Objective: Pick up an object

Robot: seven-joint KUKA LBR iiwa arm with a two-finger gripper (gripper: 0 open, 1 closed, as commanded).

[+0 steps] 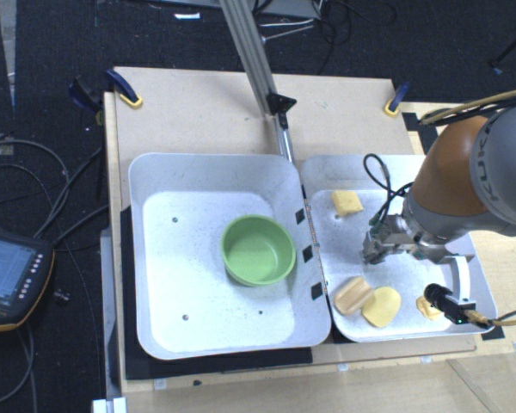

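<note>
My gripper (376,252) over right bin (464,329) floor; jaw state: cannot tell. Tan block (353,294) and yellow round piece (382,306) touching at my 6 o'clock. Risk: descent lands on bare floor, or nudges the pair apart.

The right bin (327,175) is partly covered by the arm (464,179). The pincer (377,249) is too small for its state to be judged. The arm is cut off at the right edge.

no readable text, labels or numbers
</note>
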